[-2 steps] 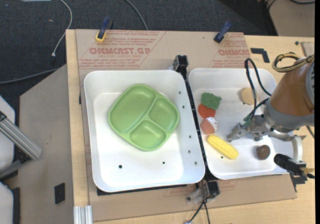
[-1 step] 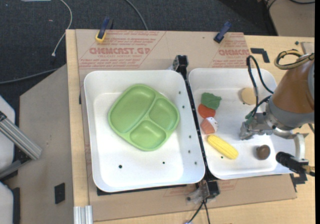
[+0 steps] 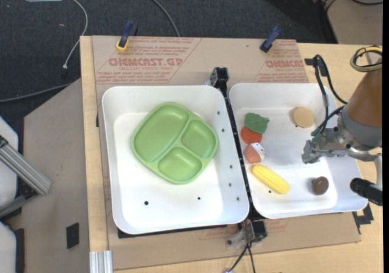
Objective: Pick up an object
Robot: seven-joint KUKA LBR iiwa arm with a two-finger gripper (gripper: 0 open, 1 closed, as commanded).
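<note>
My gripper (image 3: 313,151) hangs over the right part of the right bin (image 3: 285,205), on the grey arm with its orange band (image 3: 369,104) reaching in from the right. Just below and right of it lies a small brown ball (image 3: 320,185). A tan round piece (image 3: 303,117) sits behind it, near the bin's far wall. To its left lies a yellow corn-like piece (image 3: 270,179). Along the bin's left side sit a green piece (image 3: 256,123), a red-orange piece (image 3: 250,135) and a pink and white piece (image 3: 253,153). Nothing shows in the gripper's hold.
The left bin (image 3: 121,205) holds a green divided plate (image 3: 175,142). A black divider (image 3: 234,144) runs between the bins. Blue clamps (image 3: 126,36) (image 3: 270,39) grip the board's far edge. Cables (image 3: 325,86) trail beside the arm.
</note>
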